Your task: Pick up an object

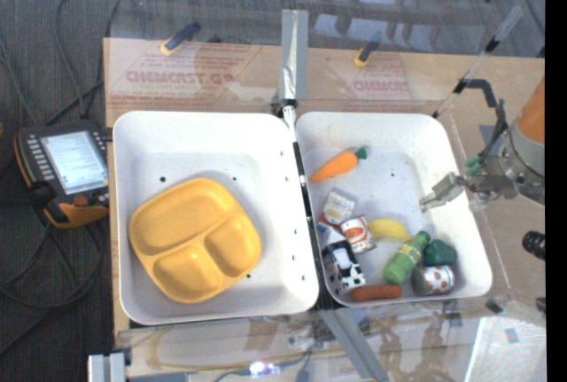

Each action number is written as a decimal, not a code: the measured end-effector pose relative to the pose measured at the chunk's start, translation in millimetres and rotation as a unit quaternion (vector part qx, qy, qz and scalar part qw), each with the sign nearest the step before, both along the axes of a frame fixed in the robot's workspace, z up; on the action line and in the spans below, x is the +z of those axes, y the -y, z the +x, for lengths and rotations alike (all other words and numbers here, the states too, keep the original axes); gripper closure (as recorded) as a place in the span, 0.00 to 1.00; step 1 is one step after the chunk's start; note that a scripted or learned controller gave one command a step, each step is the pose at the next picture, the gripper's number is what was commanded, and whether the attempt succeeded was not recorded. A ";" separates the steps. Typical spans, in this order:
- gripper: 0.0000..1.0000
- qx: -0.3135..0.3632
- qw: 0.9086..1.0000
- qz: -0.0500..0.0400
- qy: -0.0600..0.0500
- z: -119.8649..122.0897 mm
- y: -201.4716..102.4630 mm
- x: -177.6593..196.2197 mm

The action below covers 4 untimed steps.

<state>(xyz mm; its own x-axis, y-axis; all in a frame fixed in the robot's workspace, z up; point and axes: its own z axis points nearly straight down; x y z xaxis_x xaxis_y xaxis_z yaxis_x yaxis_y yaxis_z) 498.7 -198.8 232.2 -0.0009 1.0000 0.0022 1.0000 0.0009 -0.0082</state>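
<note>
The things to pick from lie in the right bin point(443, 136), most of them crowded into its near half: a toy carrot point(337, 164) sits alone toward the far left side, close to the wall shared with the other bin, with bare white floor around it. Below it a small carton point(337, 206) and a red-and-white can point(356, 234) touch or nearly touch, a yellow banana point(389, 229) lies just beside the can, and a black-and-white box point(341, 262) rests against the left wall. Along the near wall a red sausage point(376, 292), a green bottle point(406, 256), a dark green lump point(439, 252) and a silver can point(433, 279) are packed tight, leaving little room between them. The far right part of this bin is open floor. The gripper point(440, 191) hangs over that open stretch near the right wall, holding nothing; its fingers are too small to tell whether spread or closed. The arm point(523, 163) enters from the right, wrist tilted toward the bin. The left bin point(177, 128) holds a yellow divided tray point(195, 238), with free floor along its far side.
</note>
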 end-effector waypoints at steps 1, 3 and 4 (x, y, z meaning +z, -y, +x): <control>0.00 -0.001 1.000 0.000 0.006 6.7 1.9 -144.5; 1.00 0.010 1.000 0.000 -0.003 59.5 -5.0 -60.6; 0.00 0.010 1.000 0.000 -0.003 59.4 -5.0 -60.7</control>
